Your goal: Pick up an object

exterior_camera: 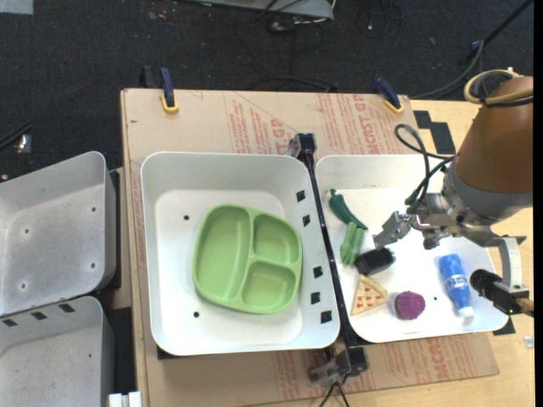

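Gripper (392, 231) low over the right bin (373, 172), reaching in from the right, tips pointing toward the bin's left half. Whether it is open or closed: cannot tell; the metal parts run together at this angle. Nothing visibly held.

Just below and left of the gripper tip: a black object (374, 261), dark and rounded, lying on the bin floor. Touching or just short of the gripper — cannot tell.

Other items in the right bin:
- Green pieces (350, 242) just left of the black object, one upright-looking slab; a darker green curved piece (344, 207) above it, near the bin's left wall.
- Pizza-slice toy (369, 298), tan with red dots, below the black object, near the front edge.
- Purple object (410, 304), round, just right of the pizza slice.
- Blue bottle (455, 282) with white cap, lying flat, right of the purple object, under the arm's wrist.

Arm (501, 147): orange band above grey wrist, cables looping off its left side.

Left bin (161, 227): holds a light green divided plate (248, 259), three compartments, sitting flat near centre.

Both bins side by side on the bench (254, 113), a brown board fixed with yellow clamps (170, 100) at the back edge.
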Controlling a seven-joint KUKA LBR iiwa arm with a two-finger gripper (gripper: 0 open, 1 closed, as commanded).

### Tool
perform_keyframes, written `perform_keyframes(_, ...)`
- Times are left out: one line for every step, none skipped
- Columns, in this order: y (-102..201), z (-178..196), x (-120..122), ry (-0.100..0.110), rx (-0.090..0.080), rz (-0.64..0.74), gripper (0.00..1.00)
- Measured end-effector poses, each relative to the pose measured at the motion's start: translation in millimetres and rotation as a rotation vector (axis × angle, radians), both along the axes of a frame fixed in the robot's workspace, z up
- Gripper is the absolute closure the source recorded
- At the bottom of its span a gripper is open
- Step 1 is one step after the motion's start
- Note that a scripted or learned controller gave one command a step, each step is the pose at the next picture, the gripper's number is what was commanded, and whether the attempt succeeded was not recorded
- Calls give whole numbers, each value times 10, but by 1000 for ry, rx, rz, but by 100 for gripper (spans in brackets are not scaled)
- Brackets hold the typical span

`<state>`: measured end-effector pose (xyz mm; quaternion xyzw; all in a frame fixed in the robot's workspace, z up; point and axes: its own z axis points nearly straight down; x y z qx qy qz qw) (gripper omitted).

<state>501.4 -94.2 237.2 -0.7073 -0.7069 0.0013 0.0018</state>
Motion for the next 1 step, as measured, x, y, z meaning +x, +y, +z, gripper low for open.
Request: perform_keyframes(-4, -434, -12, 1, 0, -1, 0)
